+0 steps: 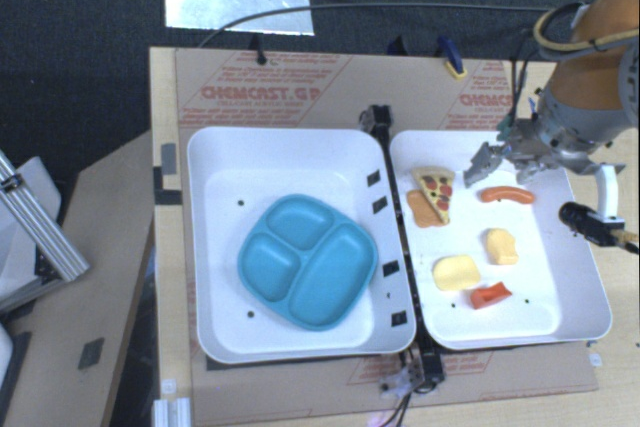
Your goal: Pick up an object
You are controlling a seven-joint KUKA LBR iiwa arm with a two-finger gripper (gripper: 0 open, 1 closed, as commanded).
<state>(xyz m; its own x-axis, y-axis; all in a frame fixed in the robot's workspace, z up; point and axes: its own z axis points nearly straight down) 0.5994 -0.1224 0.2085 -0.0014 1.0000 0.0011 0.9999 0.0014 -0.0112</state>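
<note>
Arm: grey with an orange band (600, 20) above the wrist, it enters from the right edge of the frame, in the upper right.
Tool (490, 162): over the upper part of the right bin, its grey fingers pointing toward the lower left; whether they stand wide or narrow I cannot tell, as the tips blur together against the white bin. Nothing shows between them.
Right bin (575, 315): white and shallow, in the right half of the frame, touching the left bin along a black clipped seam.
Pizza slice (435, 187): toy wedge with red dots, upper left of the right bin, just beside the tool's tips, to their lower left.
Tan piece (422, 211): partly under the pizza slice, at its lower left edge.
Sausage (507, 195): red-orange, lying flat just below the tool, right of the pizza slice.
Yellow chunk (501, 246): mid bin, below the sausage.
Pale yellow block (455, 272): lower left of the chunk, near it but apart.
Red piece (490, 295): small, just below and to the right of the pale yellow block.
Left bin (215, 175): white, centre of the frame.
Blue tray (307, 260): three compartments, lying flat and turned at an angle in the lower middle of the left bin.
Surface (300, 90): covered by brown printed cardboard under both bins.
</note>
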